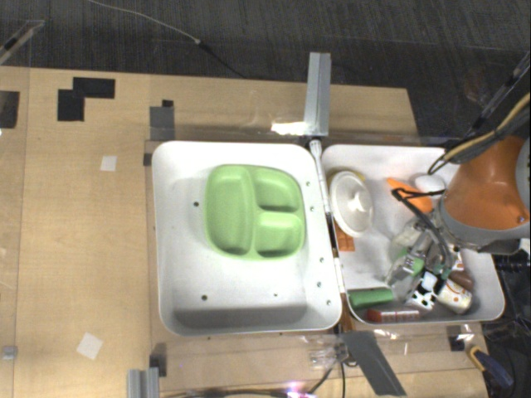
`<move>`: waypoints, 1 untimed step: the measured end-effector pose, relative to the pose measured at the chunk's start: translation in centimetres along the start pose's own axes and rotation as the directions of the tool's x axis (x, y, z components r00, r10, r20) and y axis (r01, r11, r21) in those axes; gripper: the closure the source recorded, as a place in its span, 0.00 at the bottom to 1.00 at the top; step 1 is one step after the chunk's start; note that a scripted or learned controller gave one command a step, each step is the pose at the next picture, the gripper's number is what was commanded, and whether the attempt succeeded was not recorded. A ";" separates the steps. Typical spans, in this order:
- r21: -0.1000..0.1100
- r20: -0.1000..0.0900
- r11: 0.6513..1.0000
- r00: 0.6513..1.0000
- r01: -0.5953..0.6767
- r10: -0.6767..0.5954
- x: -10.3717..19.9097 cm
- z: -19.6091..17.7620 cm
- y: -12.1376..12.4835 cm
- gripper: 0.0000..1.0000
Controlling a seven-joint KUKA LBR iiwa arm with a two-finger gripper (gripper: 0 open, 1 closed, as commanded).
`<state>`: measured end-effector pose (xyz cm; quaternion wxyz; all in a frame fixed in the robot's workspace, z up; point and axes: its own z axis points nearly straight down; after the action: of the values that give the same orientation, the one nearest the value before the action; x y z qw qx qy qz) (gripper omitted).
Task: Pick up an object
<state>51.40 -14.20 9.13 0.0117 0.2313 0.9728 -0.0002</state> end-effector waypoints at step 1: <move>-0.001 -0.001 1.000 1.000 0.031 -0.031 -0.7 0.0 3.0 0.00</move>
<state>53.43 -11.84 9.13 0.0111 0.2162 0.9763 0.0002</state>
